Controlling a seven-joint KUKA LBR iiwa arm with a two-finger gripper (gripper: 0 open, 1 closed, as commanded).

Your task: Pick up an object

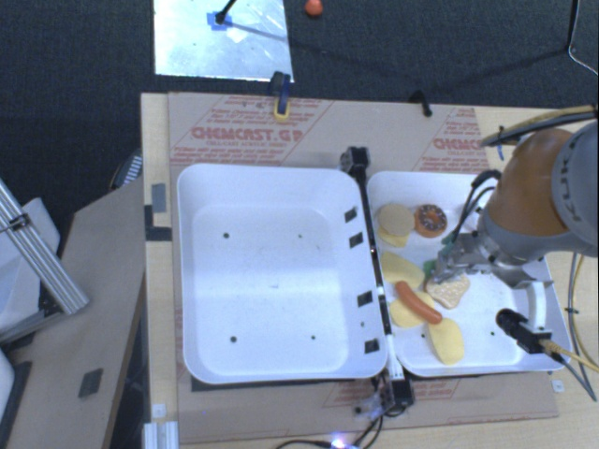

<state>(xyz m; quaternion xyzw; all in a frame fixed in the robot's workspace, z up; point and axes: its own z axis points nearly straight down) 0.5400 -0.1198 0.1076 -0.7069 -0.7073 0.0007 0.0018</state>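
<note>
Step in hand, by the look of it: closing in on a piece of toast [449,294] in the right bin [487,358], centre right of the frame. Arm [533,199] reaching in from the right edge, wrist bent down, jaws low over the upper left corner of the toast, touching or just above it; cannot tell which. Cannot tell the jaw opening either, tip lost under wrist and cables. No sign of anything gripped. Crowded around the target: sausage [417,303] just beside the toast to the lower left, pale yellow slice [401,267] just left of the tip, another yellow slice [404,316] under the sausage's left end, yellow wedge [447,342] below, bun [395,221] and donut [430,219] up toward the bin's top edge, well apart from the target. To do it well: centre on the toast rather than its corner, shifting slightly down-right in the frame, away from sausage and slice. Turn the wrist to close across the toast's narrower width. Probably a flat thing lying on the bin floor, so go fully down before closing, else likely to skid off the top. Close firmly, lift straight up, check for toast between the jaws before moving off. Risks: pinching the slice along with it, or nudging the sausage. Left bin [271,269] at frame centre, not needed for this step. Counter [243,129] under both bins.
</note>
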